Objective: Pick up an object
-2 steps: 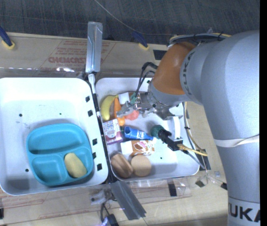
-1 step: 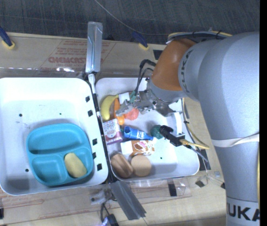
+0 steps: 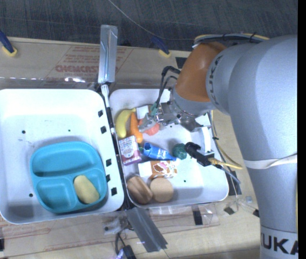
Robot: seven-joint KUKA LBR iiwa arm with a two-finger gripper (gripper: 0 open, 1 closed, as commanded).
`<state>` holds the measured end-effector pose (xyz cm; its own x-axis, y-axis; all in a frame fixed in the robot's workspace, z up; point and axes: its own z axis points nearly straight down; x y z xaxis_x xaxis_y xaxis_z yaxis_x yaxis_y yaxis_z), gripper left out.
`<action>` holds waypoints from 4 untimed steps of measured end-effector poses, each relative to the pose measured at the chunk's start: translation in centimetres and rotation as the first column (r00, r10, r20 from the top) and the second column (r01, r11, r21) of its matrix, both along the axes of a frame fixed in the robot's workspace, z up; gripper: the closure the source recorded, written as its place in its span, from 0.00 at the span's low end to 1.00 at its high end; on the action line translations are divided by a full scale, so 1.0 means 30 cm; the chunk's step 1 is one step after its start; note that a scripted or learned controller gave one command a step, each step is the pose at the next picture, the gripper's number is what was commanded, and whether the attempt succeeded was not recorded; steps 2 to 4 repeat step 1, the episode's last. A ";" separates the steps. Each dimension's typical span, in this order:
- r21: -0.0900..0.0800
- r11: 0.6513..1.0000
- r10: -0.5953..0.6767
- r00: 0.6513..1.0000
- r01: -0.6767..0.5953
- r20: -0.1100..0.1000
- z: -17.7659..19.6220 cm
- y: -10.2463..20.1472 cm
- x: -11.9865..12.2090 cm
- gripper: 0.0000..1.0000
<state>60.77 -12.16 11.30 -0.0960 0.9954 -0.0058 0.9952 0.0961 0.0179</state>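
My gripper [image 3: 154, 118] hangs low over the back of the right bin [image 3: 215, 186], just right of a yellow banana [image 3: 122, 122] and an orange carrot [image 3: 135, 131]. A small red-orange thing [image 3: 151, 128] lies right under it; whether it is gripped is unclear. Toward the front lie a purple-and-white packet [image 3: 128, 148], a blue bottle [image 3: 156, 153], a teal lump [image 3: 180, 150], an orange-and-white carton [image 3: 163, 169] and two brown rounded things [image 3: 138, 189] [image 3: 162, 189].
The left bin [image 3: 12, 99] holds a blue compartment tray [image 3: 61, 169] with a yellow potato-like thing [image 3: 86, 189] in its front right section. A metal divider clamp [image 3: 107, 53] stands between the bins at the back. My arm covers the right bin's far right side.
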 end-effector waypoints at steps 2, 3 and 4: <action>0.006 1.000 0.011 1.000 -0.011 -0.012 0.332 0.273 -0.024 1.00; 0.006 1.000 0.011 1.000 -0.011 -0.012 0.332 0.273 -0.024 1.00; 0.006 1.000 0.011 1.000 -0.011 -0.012 0.332 0.273 -0.024 1.00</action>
